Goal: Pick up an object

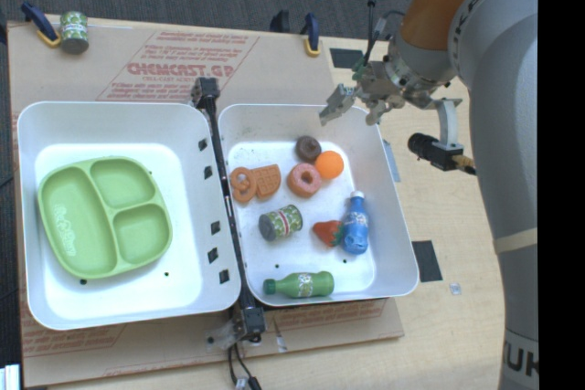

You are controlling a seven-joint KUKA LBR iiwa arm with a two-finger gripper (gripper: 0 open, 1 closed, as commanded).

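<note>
**Camera view: gripper hanging over right bin's far corner**

The gripper (356,107) is hovering with its two fingers spread apart and nothing between them, above the far rim of the right bin (395,224). The toys are lying below and nearer the camera: a chocolate donut (308,148) closest to the jaws, an orange ball (329,164), a pink donut (304,180), a blue bottle (356,224). A green tray (102,215) is sitting in the left bin (37,128).

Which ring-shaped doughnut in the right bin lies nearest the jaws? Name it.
The dark brown chocolate doughnut, at the bin's far side, just below the gripper. The pink-frosted doughnut sits closer to the bin's middle, beside the orange ball.
</note>
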